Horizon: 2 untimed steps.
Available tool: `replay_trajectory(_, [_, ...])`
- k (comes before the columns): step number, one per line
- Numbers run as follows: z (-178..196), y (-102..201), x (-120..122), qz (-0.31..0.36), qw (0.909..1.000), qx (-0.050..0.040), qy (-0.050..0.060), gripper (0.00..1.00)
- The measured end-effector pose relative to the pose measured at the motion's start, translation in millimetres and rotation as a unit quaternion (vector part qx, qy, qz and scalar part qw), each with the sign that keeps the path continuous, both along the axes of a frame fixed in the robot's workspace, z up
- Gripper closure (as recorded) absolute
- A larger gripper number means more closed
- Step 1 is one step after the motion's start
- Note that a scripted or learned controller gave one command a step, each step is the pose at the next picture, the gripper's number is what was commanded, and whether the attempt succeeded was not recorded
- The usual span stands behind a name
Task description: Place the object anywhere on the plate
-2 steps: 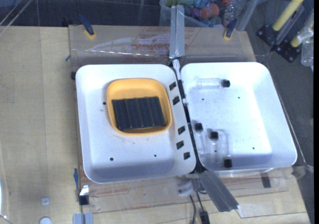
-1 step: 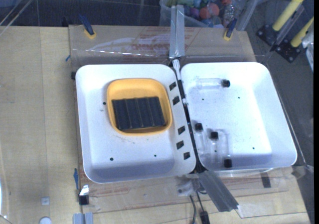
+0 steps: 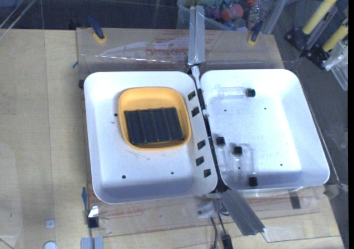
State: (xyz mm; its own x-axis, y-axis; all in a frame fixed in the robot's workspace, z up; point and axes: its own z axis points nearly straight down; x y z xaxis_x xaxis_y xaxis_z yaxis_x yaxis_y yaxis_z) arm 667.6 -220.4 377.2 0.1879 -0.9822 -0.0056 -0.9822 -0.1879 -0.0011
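— Yellow plastic plate [image 3: 155, 97] is sitting in the left bin [image 3: 99, 131], left of centre in the frame, and the dark ridged slab [image 3: 154, 125] is already lying flat on it.
— How is it going to handle?
— I'm judging it stiff and fairly light, with grooves offering some bite. Taking it across its narrower span, at the outer edges, is looking safest.
— And the claw?
— I'm unable to tell how it is standing, or whether it is carrying anything.
— Counts?
— I'm counting two bins, one plate and one slab. In the right bin [image 3: 287, 131], clear pieces [image 3: 231, 93] are lying with four black caps [image 3: 250, 93] among them. How many pieces there are, I'm failing to make out.
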Motion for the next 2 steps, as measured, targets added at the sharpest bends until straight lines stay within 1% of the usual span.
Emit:
replay_trajectory(1, [42.4,5.1,-40.9,0.085,0.9963,-0.0004,-0.001,1.00])
replay_trajectory(2, [-14.2,6.4,-6.2,0.250,0.9682,0.0003,0.000,1.00])
